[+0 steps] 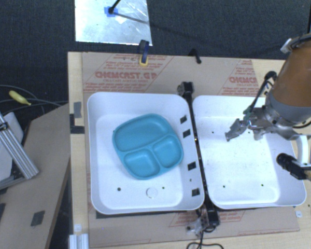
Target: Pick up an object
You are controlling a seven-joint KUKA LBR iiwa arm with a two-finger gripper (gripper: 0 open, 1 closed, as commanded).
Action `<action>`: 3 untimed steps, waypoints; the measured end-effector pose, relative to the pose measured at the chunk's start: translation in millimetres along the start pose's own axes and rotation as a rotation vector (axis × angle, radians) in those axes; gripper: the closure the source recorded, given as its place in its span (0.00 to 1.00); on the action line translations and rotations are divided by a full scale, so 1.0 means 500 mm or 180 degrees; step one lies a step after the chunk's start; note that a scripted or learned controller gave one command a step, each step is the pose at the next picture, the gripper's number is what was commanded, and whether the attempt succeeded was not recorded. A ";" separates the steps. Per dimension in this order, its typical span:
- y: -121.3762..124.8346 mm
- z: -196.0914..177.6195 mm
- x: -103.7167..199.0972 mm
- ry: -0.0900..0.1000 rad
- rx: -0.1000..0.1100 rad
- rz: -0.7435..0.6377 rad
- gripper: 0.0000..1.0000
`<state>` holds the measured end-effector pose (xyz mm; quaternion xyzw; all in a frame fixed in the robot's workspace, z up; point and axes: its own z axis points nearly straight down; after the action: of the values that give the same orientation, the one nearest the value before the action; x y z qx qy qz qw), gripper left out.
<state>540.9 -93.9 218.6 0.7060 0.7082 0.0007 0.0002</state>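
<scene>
A light blue divided plate (pixel 147 145) lies flat in the left bin (pixel 101 113), with three compartments, all bare. My gripper (pixel 235 131) hangs over the right bin (pixel 238 191), near its upper middle, pointing left. Its grey fingers appear apart and nothing sits between them. The plate is well to the left of the gripper, across the divider between the bins.
A black clip strip (pixel 193 139) runs between the two bins. The bins rest on a cardboard sheet (pixel 145 71). A shiny foil sheet (pixel 114 14) lies beyond the bench at the back. A metal frame (pixel 8 149) stands at the far left.
</scene>
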 end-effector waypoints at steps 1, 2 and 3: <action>0.118 0.070 0.189 0.0004 -0.0013 -0.0026 0.00; 0.208 -0.046 0.249 0.0001 -0.0024 -0.0014 0.00; 0.205 -0.063 0.245 0.0001 -0.0016 -0.0015 1.00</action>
<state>643.1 29.0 250.0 0.7043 0.7099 0.0026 0.0019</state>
